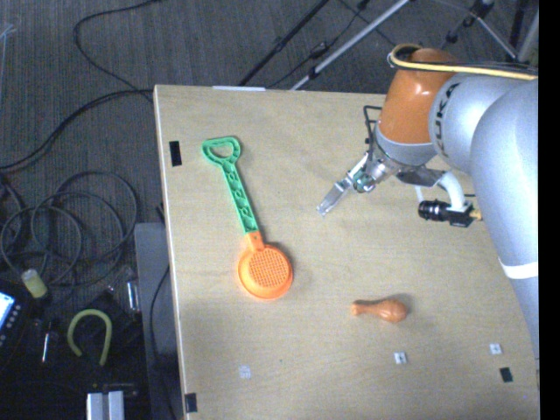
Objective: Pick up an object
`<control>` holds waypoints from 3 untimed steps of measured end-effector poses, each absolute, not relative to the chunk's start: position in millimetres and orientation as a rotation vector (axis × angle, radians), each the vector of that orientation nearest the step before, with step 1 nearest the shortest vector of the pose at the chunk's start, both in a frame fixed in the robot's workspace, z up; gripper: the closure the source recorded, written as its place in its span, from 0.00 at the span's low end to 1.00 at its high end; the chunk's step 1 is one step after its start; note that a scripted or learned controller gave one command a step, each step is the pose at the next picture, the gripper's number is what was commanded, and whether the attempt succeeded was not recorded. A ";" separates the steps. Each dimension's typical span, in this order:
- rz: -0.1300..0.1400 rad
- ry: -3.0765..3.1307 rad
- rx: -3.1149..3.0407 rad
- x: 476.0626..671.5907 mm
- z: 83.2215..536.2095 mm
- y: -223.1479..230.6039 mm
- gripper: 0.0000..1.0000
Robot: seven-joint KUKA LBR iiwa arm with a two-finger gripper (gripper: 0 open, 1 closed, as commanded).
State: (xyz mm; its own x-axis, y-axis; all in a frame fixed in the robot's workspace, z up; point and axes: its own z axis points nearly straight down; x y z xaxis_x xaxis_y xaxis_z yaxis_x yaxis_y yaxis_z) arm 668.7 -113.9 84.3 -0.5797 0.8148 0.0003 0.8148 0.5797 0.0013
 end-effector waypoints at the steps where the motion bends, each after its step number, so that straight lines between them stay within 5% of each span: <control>1: 0.010 2.791 1.441 669.4 93.7 -112.2 1.00; 2: -0.001 2.552 1.832 647.9 141.4 -128.7 1.00; 3: -0.001 2.378 2.059 621.6 82.4 -99.7 1.00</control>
